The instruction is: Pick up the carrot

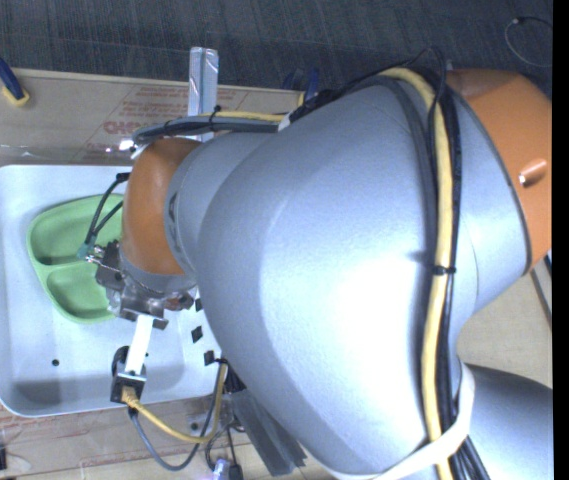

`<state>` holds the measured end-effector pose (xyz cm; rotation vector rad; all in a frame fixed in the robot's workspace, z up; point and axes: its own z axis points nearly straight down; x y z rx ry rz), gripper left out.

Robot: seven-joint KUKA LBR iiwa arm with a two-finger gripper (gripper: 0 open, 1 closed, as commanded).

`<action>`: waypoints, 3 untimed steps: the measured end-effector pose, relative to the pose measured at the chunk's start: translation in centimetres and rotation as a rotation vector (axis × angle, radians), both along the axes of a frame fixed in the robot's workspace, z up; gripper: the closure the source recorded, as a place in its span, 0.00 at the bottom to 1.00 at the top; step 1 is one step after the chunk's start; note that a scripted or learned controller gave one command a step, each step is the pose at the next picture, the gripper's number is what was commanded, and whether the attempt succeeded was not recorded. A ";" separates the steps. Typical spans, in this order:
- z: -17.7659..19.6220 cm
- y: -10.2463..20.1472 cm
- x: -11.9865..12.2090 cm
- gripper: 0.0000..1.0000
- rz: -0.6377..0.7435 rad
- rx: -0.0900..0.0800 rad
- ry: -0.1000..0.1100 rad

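While the grey arm [344, 268] is sweeping in from the right of the frame, its bulk is covering the centre and right of the picture and hiding most of the bench beneath it. The orange band [149, 213] above its wrist is hanging over the left-centre of the frame, above a white bin [9, 298] that is taking up the left side. A brown board [94, 108] with faint red lettering is lying under the bin, showing along the bin's upper edge. Inside the bin, a pale green two-lobed object [64, 253] is resting at centre left, its right side passing under the wrist. The gripper [124, 293] is pointing down into the bin just beside the green object's lower lobe; whether it is open or closed cannot be told from this angle, and nothing can be made out in its grasp. Where the carrot is lying cannot be told either. A metal post [203, 73] is standing at the upper centre, behind the bin. A blue clamp [6, 76] is gripping the board at the upper left corner. A small black speck [56, 361] is sitting on the bin floor at the lower left.
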<state>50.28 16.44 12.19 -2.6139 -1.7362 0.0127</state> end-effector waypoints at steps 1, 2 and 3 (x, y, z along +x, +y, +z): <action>2.9 -1.4 -2.8 1.00 0.320 0.004 -0.002; 9.0 4.7 -2.8 1.00 0.206 0.002 -0.004; 3.1 0.7 -2.8 1.00 -0.215 -0.001 0.000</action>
